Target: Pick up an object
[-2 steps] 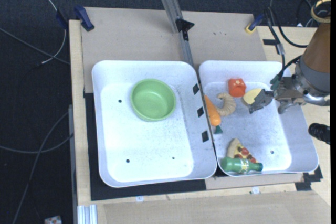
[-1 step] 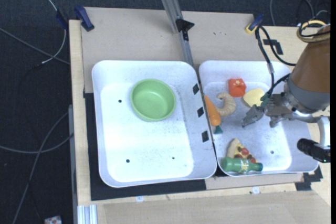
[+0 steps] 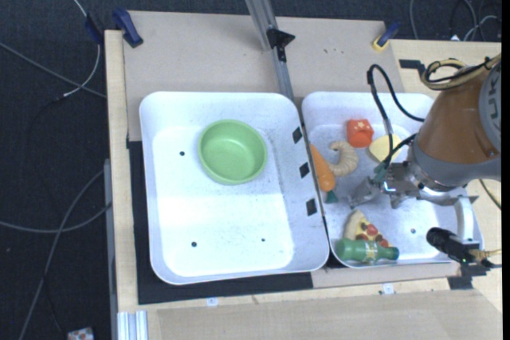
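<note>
- The arm (image 3: 458,131), grey with an orange band, is reaching in from 3 o'clock and hanging over the right bin (image 3: 319,109).
- The gripper (image 3: 381,189) is sitting low over the middle of the right bin, its dark metal parts pointing toward 9 o'clock.
- The state of the fingers cannot be told: they are too dark and too small against the bin floor, and no object is showing between them.
- The right bin is carrying six small things, all candidates for the pick.
- A red block-like piece (image 3: 359,131) is lying at 12 o'clock from the gripper, near the bin's far wall.
- A yellow piece (image 3: 384,146) is resting just beside the red one, at its 4 o'clock, partly covered by the arm.
- A tan curved piece (image 3: 344,158) is lying at 10 o'clock from the gripper, near it but apart.
- An orange carrot (image 3: 321,168) is lying along the bin's left wall, at 9 o'clock from the gripper.
- A pizza-slice toy (image 3: 363,228) is lying at 6 o'clock from the gripper.
- A green bottle (image 3: 365,252) is lying on its side against the near wall, touching the pizza slice.
- The left bin (image 3: 223,251) is holding a green bowl (image 3: 232,151), upright, toward its far side.
- Both bins are sitting side by side on the counter (image 3: 199,52).
</note>
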